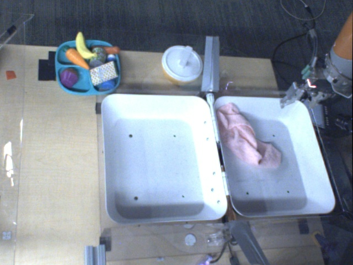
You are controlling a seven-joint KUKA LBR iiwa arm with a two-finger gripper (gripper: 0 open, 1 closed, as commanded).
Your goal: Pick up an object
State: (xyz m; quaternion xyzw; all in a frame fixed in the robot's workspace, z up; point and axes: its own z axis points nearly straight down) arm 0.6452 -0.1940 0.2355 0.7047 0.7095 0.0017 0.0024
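A crumpled pink cloth (245, 137) lies in the right bin (309, 197), stretching from the bin's upper left toward its middle. My gripper (300, 93) hangs at the right bin's upper right corner, above the rim and well to the right of the cloth. Nothing shows between it and the cloth. The arm's grey wrist and orange band (343, 43) rise at the frame's right edge.
The left bin (160, 159) sits beside the right one, with a metal divider post (210, 65) behind them. A blue tray (87, 65) of toy food and a white-lidded cup (182, 64) stand on the bench at the back. Cables hang at the upper right.
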